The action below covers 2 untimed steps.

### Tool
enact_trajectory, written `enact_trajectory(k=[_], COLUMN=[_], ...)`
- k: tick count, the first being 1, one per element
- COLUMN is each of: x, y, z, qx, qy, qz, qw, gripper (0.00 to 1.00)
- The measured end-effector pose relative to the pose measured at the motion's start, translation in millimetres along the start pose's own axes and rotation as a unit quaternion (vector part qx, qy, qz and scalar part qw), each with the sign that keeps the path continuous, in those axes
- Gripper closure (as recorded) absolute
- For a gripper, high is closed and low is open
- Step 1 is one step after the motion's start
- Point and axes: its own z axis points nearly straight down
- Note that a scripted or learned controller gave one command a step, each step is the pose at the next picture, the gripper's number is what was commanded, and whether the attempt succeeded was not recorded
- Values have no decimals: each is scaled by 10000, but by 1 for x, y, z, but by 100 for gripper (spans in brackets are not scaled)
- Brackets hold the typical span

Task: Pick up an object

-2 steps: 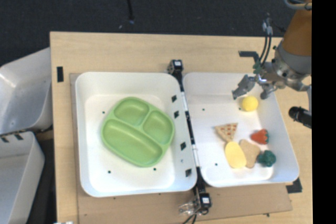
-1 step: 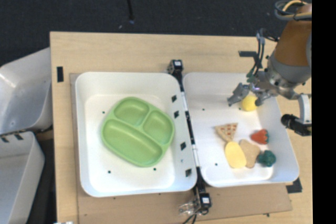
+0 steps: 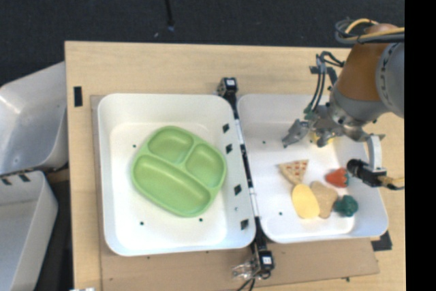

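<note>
In the left bin (image 3: 109, 228) lies a green tray (image 3: 178, 170), out of play; the right bin (image 3: 272, 221) gathers the pickables together: pizza slice (image 3: 294, 170), yellow piece (image 3: 304, 202), red piece (image 3: 336, 178). The jaws (image 3: 306, 133) hover above them, holding nothing; whether they're apart I can't tell.

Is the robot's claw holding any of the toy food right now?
No. The gripper hovers above the right bin with nothing between its fingers; the pizza slice lies untouched below.

gripper (image 3: 308, 133) above right bin (image 3: 272, 215)
</note>
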Motion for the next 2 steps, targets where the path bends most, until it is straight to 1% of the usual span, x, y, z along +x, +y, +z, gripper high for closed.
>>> enact_trajectory(k=[1,2], x=[-1,-2], y=[0,1], z=[43,29], qx=[-2,-36], qy=[-2,-5], qz=[34,47], qw=[10000,10000], gripper=[0,100])
